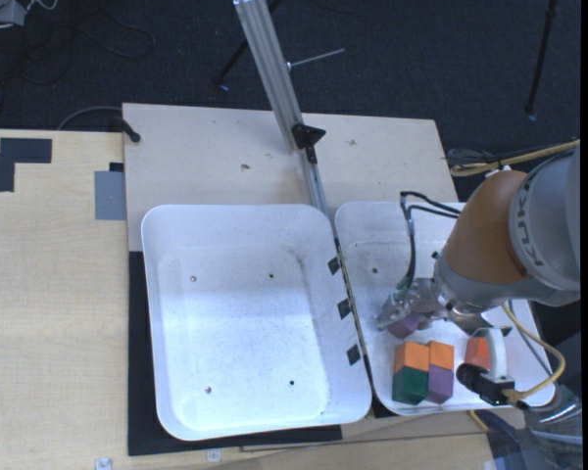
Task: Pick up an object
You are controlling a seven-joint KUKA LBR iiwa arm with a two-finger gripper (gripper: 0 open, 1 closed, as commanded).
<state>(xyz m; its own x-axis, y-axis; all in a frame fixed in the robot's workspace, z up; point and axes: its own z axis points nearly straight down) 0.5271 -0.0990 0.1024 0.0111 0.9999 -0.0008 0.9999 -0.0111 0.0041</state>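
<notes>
On the arm's grey casing (554, 228), partial lettering "KU", blocks (423, 370) below

Both bins (237, 311) are white with dark speckles. In the right bin (372, 253), beside the grey arm's orange band (485, 228), lie orange, green and purple blocks (423, 370).

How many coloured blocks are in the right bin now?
5 visible: two small orange blocks side by side, a green block and a purple block below them, another orange block rightward. The arm may hide more.
</notes>
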